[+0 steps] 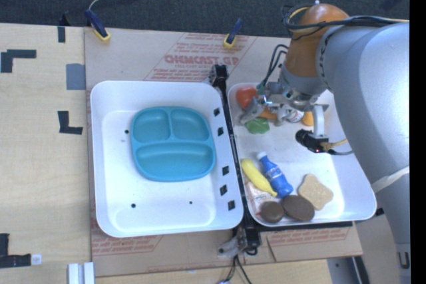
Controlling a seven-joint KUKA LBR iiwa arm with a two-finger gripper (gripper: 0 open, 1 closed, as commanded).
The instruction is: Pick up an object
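The right bin [346, 199] holds several small objects. A red tomato-like piece [245, 96] and a green piece [256, 125] lie at its far left end, with an orange piece [307, 118] partly hidden behind the wrist. Nearer the front lie a yellow banana [255, 175], a blue bottle [274, 175], a slice of toast [315, 191] and two brown round pieces [286, 209]. My gripper [268, 108] hangs low over the far end of this bin, just right of the red piece and above the green one. The wrist and cables cover its tips.
The left bin [110, 163] holds a blue divided plate [173, 143]. A black divider with clips [225, 143] runs between the bins. The grey arm [373, 96] covers the right bin's right side. Yellow clamps [98, 26] sit at the cardboard's far edge.
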